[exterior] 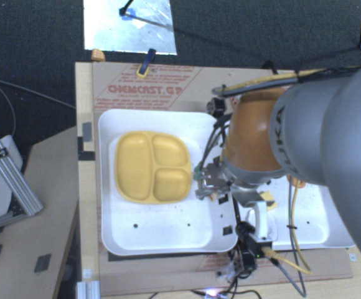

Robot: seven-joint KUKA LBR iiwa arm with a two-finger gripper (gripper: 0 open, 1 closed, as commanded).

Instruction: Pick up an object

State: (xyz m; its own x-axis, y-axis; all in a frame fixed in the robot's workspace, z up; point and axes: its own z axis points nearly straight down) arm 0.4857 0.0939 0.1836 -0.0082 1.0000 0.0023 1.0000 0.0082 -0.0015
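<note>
Arm (305, 136) low, end effector (215, 189) hidden

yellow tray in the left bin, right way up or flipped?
Right way up. The yellow tray lies flat in the left bin, its three compartments facing the camera, rims raised around each.

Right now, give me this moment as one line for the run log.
arm: over the seam between the bins | hand: at left bin's right edge | yellow divided tray: flat in left bin, not held | pick: not done
</note>
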